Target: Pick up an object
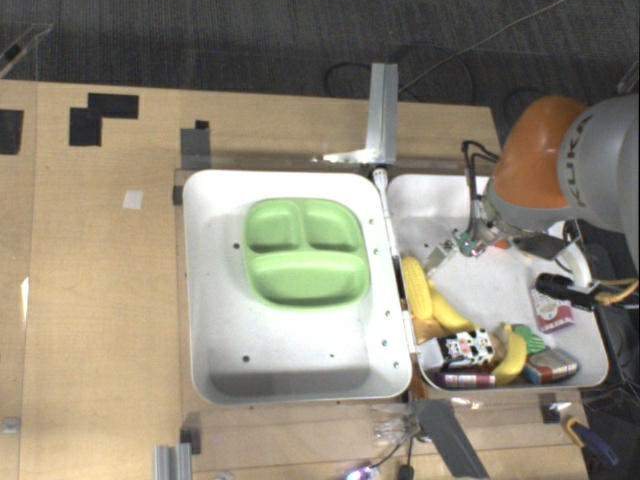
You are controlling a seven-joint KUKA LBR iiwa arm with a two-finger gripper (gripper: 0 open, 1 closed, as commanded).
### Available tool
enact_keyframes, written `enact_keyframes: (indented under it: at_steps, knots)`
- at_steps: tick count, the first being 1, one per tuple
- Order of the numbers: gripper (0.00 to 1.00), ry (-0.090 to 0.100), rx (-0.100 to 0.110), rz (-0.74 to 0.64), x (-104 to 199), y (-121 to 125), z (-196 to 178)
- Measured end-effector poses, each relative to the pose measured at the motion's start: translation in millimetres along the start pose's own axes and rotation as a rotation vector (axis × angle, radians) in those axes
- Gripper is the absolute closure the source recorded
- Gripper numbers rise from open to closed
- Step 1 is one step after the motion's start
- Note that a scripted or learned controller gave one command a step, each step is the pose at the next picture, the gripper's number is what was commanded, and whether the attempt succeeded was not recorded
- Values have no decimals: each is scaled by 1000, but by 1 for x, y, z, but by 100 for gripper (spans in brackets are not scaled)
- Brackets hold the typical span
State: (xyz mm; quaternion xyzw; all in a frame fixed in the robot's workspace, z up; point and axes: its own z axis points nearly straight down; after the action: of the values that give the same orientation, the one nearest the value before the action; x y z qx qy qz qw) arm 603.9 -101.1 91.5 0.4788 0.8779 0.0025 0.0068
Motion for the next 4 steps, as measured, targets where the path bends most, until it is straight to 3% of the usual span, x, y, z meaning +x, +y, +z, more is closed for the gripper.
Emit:
enact_keyframes:
  at_steps: [2,3,4]
  knots:
    - [0,1,1,57,-3,22,1]
    - [0,0,1,23,-57,6,2]
    - [0,4,4,-40,-112,8,-56]
